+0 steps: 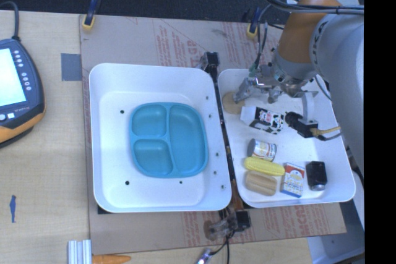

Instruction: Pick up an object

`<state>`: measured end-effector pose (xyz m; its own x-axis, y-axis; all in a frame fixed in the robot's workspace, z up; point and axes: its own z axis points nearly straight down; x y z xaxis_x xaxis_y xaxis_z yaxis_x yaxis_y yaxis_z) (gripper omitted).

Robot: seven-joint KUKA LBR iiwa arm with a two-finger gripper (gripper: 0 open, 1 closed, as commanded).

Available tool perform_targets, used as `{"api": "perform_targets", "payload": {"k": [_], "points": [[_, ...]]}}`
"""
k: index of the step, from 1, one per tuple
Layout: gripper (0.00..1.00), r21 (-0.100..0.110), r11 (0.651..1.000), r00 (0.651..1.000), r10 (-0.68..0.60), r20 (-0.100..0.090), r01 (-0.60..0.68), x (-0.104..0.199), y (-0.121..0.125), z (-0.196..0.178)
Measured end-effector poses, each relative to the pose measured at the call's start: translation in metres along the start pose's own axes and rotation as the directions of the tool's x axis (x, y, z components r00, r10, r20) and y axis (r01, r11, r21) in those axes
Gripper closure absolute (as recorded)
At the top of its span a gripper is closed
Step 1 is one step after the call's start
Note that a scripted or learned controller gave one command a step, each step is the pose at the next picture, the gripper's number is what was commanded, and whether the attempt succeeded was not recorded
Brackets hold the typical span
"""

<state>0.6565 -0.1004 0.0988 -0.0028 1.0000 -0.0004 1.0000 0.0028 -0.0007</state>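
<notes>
Gripper (258, 85) low over right bin (346, 195), apparently holding nothing; corn (264, 166) apart.

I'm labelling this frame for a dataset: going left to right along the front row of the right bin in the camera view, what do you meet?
Corn cob above a bread roll → small orange-and-white carton → black block.

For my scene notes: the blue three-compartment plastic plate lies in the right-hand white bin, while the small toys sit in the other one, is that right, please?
Not quite: the camera view shows the blue three-compartment plastic plate lying in the left-hand white bin. The small toys, such as the yellow corn cob, sit in the other one, the right-hand white bin.
</notes>
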Motion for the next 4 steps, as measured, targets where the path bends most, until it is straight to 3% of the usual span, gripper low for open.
{"api": "perform_targets", "payload": {"k": [1, 2, 3, 4], "points": [[0.0, 0.001, 1.0, 1.0, 0.001, 0.0, -0.001, -0.053, -0.001, 0.007], [0.0, 0.004, 1.0, 1.0, -0.001, 0.0, 0.001, -0.028, -0.057, 0.007], [1.0, 0.001, 1.0, 1.0, -0.001, 0.003, 0.001, -0.03, -0.056, -0.005], [0.0, 0.001, 1.0, 1.0, -0.002, 0.003, 0.002, -0.03, -0.056, -0.005]]}}
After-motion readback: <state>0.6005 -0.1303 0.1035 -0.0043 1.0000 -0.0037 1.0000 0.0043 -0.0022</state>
